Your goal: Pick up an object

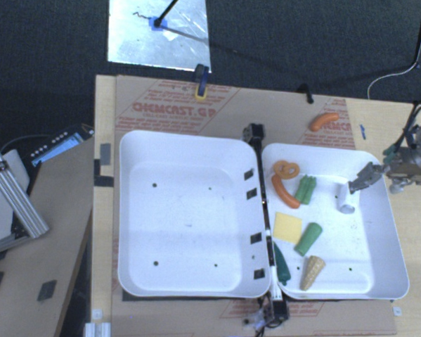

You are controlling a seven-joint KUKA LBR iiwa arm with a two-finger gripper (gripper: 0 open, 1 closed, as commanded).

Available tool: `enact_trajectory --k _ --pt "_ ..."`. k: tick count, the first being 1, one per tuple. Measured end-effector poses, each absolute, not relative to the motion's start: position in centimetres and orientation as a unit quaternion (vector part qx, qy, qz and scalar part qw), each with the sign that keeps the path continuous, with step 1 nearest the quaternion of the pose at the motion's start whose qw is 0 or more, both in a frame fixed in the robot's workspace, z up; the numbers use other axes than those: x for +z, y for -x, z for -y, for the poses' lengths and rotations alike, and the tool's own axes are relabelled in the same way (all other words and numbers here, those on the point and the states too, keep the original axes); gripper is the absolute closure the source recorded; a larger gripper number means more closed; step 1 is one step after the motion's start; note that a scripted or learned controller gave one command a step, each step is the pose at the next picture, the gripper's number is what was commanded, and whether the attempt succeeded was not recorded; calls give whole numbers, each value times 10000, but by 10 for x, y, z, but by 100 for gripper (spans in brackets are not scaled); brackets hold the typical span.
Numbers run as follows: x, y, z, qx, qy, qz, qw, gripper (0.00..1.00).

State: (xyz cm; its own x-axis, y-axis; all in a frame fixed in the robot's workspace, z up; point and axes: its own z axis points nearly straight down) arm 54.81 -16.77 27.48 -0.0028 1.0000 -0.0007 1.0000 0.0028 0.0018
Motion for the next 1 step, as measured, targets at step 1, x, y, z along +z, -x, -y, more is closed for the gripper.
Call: enact_trajectory --k 1 --pt "78 -575 97 2 -7045 -7097 -26 0"
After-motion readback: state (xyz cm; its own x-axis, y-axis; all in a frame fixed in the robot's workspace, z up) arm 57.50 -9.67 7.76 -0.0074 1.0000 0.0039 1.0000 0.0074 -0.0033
